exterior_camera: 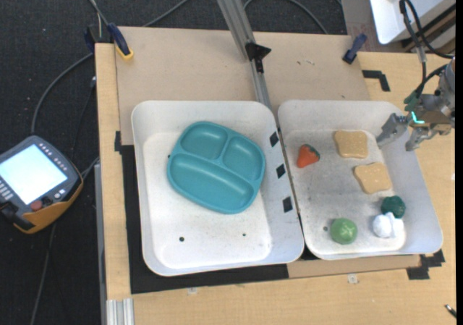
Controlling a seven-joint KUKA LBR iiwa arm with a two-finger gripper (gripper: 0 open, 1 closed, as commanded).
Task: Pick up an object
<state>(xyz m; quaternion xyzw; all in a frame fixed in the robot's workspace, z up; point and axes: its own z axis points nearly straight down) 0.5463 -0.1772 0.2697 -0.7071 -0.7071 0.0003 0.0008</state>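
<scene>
Smooth teal plastic tray (215, 166); scuffed matt white bins (217, 252)

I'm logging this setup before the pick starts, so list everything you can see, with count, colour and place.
bins: 2, white, side by side on the bench
divided plate: 1, teal, in the left bin
strawberry-like piece: 1, red, right bin, upper left
bread slices: 2, tan, right bin, upper middle, one below the other
round piece: 1, green, right bin, near the front edge
small item: 1, dark green, right bin, front right
small item: 1, white, just below the dark green one
clamps: 2, blue, back corners of the bench
handheld screen: 1, grey and orange, on the floor at left
pincer: 1, grey, over the right bin's far right edge, fingers apart, holding nothing
</scene>
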